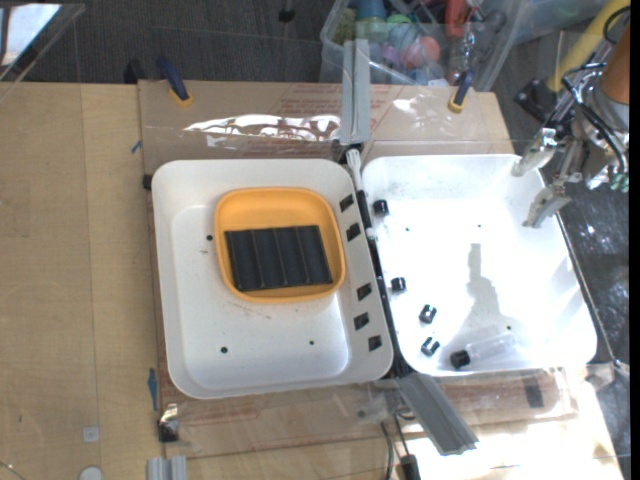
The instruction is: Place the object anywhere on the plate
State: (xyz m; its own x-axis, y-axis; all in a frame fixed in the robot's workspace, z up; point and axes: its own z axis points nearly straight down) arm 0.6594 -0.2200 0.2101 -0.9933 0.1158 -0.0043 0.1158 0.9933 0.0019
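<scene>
Two white bins sit side by side in the camera view. The left bin (190,298) holds an orange plate (279,242), and a black ribbed slab (278,257) already lies flat on that plate, inside its rim. The right bin (545,298) holds a few small dark bits (428,315) near its left wall and a clear tube with a dark cap (480,351) near its front edge. The gripper (540,183) hangs at the right bin's upper right corner, well apart from the plate, with two pale fingers (528,153) pointing down and spread apart, nothing between them.

Judged from this, the slab appears placed, so the main risk is disturbance: a fresh reach toward the left bin could nudge the slab or tip the plate. The slab's near edge lies close to the plate's rim, so a knock could slide it off. The gripper sits close to the right bin's wall, so a low move could catch it.
</scene>
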